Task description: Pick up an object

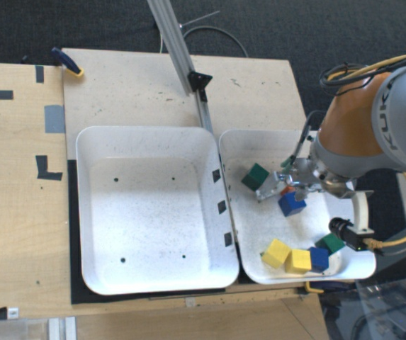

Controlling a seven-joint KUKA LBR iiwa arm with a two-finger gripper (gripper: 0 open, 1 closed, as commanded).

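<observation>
Right bin [259, 144] holds a blue cube [292, 204], seemingly beneath tool [279, 186].

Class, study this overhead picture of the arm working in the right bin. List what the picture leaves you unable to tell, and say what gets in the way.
- Gripper: whether it holds anything; too small and blurred in the camera view, between the green block and blue block.
- Right bin: its far right side, covered by the arm.
- Small green block: partly hidden by a black fitting on the arm.
- Blue block in the corner: partly hidden behind a yellow block.
</observation>
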